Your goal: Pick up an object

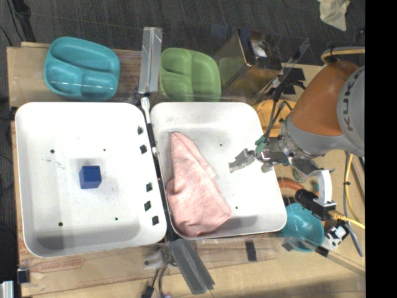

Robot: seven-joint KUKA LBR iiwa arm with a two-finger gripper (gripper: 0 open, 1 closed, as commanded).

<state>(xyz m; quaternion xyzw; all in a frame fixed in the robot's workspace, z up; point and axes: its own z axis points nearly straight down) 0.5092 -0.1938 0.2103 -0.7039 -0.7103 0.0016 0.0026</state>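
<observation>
A pink cloth (192, 186) lies crumpled along the left side of the right bin (248, 120). A small blue cube (90, 176) sits in the left bin (37, 123). My gripper (240, 161) hangs over the right part of the right bin, right of the cloth and apart from it. Its grey fingers point left, and nothing shows between them.
A teal moulded tray (82, 67) and a green one (190, 73) rest behind the bins. A metal bar (149, 58) stands between them. A brownish box (245, 58) and cables lie at the back right. A teal object (303, 227) sits off the right bin's front corner.
</observation>
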